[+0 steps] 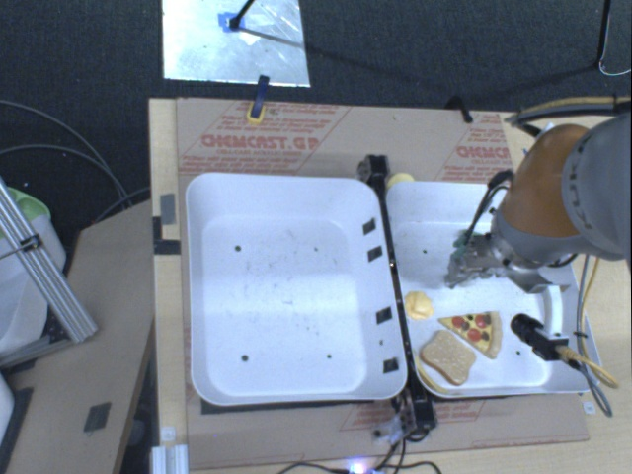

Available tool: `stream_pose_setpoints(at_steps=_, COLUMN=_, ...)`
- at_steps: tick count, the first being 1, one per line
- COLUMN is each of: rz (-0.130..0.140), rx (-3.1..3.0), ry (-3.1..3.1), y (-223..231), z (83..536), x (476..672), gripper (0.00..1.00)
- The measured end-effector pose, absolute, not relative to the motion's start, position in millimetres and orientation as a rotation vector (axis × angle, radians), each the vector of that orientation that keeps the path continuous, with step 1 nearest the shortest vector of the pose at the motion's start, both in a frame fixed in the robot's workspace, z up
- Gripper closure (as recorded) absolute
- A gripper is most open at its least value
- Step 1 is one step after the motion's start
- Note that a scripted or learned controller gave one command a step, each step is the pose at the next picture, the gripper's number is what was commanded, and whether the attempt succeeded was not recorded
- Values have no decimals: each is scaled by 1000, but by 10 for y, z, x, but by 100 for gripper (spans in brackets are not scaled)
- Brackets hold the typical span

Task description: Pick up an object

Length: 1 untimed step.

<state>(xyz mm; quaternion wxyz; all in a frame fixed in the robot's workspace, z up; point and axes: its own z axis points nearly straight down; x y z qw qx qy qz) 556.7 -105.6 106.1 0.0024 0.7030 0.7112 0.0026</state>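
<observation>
The pincer [462, 268], grip state unclear, hangs just above-right of the yellow piece [420, 306].

- We see two white bins: the left bin [281, 294] has small dark specks on its floor, and the right bin [434, 230] is plain white.
- The arm [563, 191] is grey with an orange band.
- The pizza slice [474, 330] is yellow with red spots and a tan crust.
- The bread slice [448, 356] is light brown with a darker brown edge.
- The small lump [419, 306] is pale yellow.
- The cardboard sheet [296, 136] is tan with red printed lettering.
- The floor [79, 47] is dark speckled grey.
- The metal plate [237, 28] is silver-grey with a blue mark.
</observation>
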Motion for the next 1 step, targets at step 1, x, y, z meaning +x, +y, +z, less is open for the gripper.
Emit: stream_pose_setpoints(at_steps=1, rz=8, rx=2208, ry=2235, y=-184, z=1885, x=4891, gripper=100)
